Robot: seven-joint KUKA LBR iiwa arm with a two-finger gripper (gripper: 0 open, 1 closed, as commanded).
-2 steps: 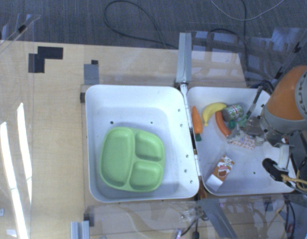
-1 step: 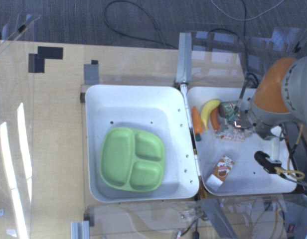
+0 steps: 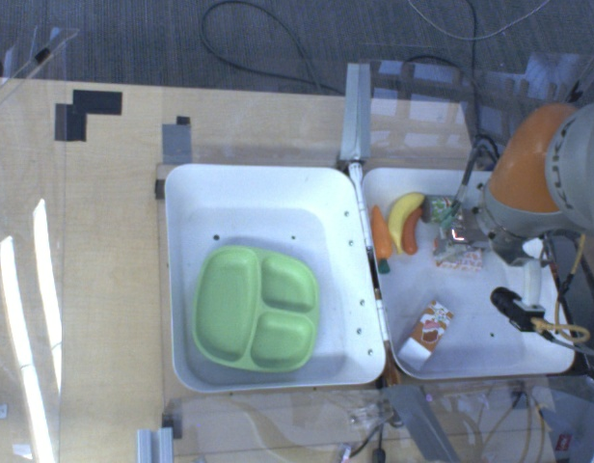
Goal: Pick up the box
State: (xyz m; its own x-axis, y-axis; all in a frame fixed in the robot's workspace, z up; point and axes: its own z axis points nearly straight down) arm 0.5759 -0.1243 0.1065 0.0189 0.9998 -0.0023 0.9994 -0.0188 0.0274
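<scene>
Altogether the right bin [image 3: 528,355] carries one box [image 3: 427,330], one banana [image 3: 404,216], one carrot [image 3: 379,232]; claw [image 3: 458,231] state unclear.
</scene>
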